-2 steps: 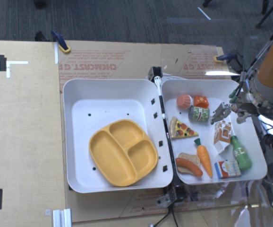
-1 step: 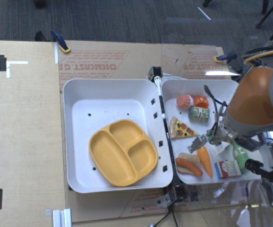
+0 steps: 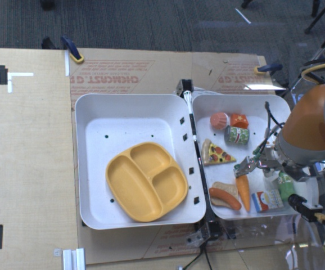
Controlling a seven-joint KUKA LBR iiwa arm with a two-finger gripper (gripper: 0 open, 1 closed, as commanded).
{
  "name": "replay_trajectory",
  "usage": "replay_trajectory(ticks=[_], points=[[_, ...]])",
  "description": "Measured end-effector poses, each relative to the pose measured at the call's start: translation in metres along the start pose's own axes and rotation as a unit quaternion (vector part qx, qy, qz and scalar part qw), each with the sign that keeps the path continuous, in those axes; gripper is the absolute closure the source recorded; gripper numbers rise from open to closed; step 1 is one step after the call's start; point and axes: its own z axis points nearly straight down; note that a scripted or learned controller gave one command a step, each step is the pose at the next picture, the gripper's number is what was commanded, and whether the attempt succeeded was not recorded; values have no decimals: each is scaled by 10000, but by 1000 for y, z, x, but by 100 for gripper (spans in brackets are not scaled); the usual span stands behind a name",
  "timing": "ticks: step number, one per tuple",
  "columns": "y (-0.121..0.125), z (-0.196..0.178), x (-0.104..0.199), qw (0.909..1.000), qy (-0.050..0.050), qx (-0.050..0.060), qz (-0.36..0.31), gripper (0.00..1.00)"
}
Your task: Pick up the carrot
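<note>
Scanning left to right: left bin (image 3: 89, 167) has a yellow divided plate (image 3: 146, 180); right bin (image 3: 247, 99) has a pizza slice (image 3: 216, 153), sausage (image 3: 225, 198), carrot (image 3: 243, 190), a can (image 3: 237, 135) and a small carton (image 3: 265, 201). Carrot lies near the front of the right bin, just right of the sausage, thick end pointing away. Gripper (image 3: 245, 166) sits right at that thick end, can't tell how far apart it's set, and nothing is visibly held. Looks like the approach step. Next: centre over the carrot body, descend, close, lift clear of the sausage
</note>
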Motion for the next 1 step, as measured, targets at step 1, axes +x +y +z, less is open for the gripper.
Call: replay_trajectory(ticks=[1], points=[[2,-9,-1,10000,-6,-16,23,100]])
